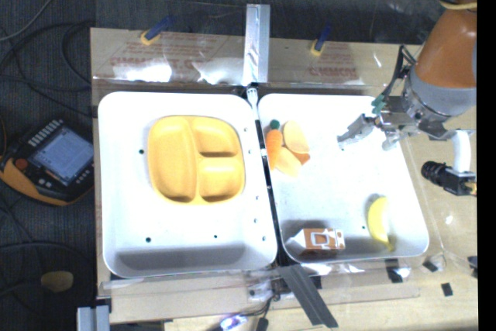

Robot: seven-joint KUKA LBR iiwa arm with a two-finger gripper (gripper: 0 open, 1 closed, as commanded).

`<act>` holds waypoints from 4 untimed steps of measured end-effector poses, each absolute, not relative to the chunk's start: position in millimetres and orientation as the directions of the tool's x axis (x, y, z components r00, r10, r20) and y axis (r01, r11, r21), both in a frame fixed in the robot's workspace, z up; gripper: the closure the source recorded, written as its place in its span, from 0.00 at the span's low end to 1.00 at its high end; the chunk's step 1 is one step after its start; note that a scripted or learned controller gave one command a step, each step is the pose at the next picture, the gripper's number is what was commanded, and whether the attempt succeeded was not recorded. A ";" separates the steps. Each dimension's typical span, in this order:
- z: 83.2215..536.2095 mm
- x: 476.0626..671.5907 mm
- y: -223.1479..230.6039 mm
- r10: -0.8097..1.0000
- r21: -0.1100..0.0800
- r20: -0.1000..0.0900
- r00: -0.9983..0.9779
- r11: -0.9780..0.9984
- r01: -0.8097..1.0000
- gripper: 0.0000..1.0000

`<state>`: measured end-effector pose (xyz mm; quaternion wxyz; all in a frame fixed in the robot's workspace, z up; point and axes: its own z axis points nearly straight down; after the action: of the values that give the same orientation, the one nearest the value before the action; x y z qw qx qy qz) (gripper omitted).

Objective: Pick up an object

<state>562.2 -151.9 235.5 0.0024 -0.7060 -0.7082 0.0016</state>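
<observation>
Two shallow white bins sit side by side on the bench; the left bin (124, 244) holds a yellow divided tray (195, 159) lying flat near its middle; the right bin (341, 190) holds four items: a carrot (273, 145) and a peach-coloured wedge (293, 148) touching each other against the left wall, a small orange carton (322, 241) against the near wall, and a banana (378, 219) by the near right corner, well apart from the rest. The arm (446, 62), grey with an orange band, reaches in from the right; its gripper (350, 136) hangs over the far right part of the right bin, with nothing seen between its fingers, though whether they are spread or closed cannot be told from here; nothing lies directly under it. Beyond the bins, a plastic sheet (232, 62) is held to the far edge of the bench by two clips (155, 30); a handheld control pendant (48, 160) rests on the dark floor to the left, with cables trailing from it.
</observation>
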 end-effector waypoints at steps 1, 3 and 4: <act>158.0 526.1 -197.7 1.000 -0.006 0.001 0.002 -0.002 1.000 0.00; 89.5 489.4 -205.0 0.997 0.005 0.012 -0.081 0.081 0.997 0.00; 97.7 491.9 -208.0 0.997 0.011 0.004 -0.080 0.080 0.997 1.00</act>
<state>491.9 -208.0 97.7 -0.0025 -0.6784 -0.7347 -0.0055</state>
